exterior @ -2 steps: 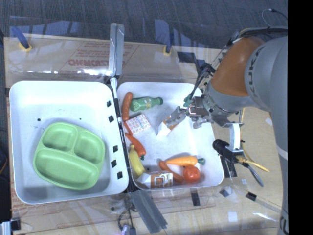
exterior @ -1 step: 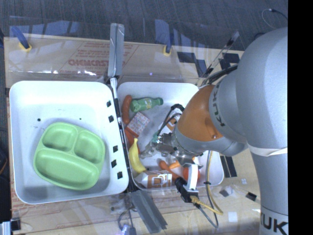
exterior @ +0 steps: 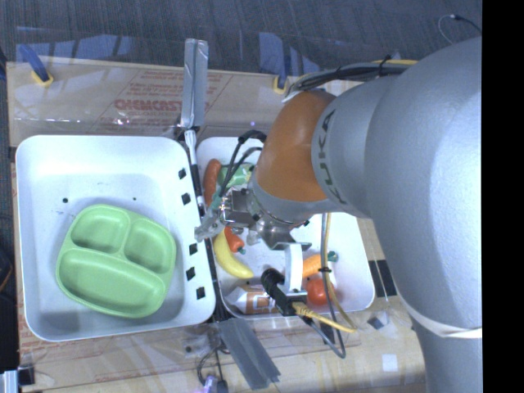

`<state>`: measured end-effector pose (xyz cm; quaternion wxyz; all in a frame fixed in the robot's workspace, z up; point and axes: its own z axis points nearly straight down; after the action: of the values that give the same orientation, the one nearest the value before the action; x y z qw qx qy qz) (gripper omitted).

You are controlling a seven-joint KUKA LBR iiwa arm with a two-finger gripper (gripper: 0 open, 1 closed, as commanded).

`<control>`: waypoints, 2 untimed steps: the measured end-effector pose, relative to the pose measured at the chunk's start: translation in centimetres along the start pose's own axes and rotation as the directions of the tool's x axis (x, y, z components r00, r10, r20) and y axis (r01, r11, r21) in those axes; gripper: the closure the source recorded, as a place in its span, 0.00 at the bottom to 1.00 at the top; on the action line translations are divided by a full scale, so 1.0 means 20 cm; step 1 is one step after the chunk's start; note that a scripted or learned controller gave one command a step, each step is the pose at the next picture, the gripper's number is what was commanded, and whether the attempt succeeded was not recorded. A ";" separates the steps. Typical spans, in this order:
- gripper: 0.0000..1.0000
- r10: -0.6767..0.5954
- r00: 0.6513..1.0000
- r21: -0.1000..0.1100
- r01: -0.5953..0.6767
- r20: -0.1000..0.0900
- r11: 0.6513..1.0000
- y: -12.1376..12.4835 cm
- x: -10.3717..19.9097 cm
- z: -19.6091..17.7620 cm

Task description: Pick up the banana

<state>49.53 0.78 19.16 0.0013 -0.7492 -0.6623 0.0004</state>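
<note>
The yellow banana lies curved along the left wall of the right bin, near its front. My gripper hangs low over the left part of that bin, just above the banana's upper end. A small orange piece sits right under the gripper, against the banana. The wrist and the orange band of the arm hide much of the bin's middle and back.
A red-orange sausage-like thing lies at the right bin's back left. An orange thing, a red one and a brown can sit at its front. The left bin holds a green divided plate.
</note>
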 end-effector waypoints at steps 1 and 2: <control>0.00 -0.068 0.998 0.002 0.068 0.001 0.998 -0.06 -0.27 0.00; 0.00 -0.069 0.998 0.002 0.069 0.001 0.998 -0.06 -0.27 0.00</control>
<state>47.60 -4.47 19.07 0.0018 -0.7261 -0.6876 0.0012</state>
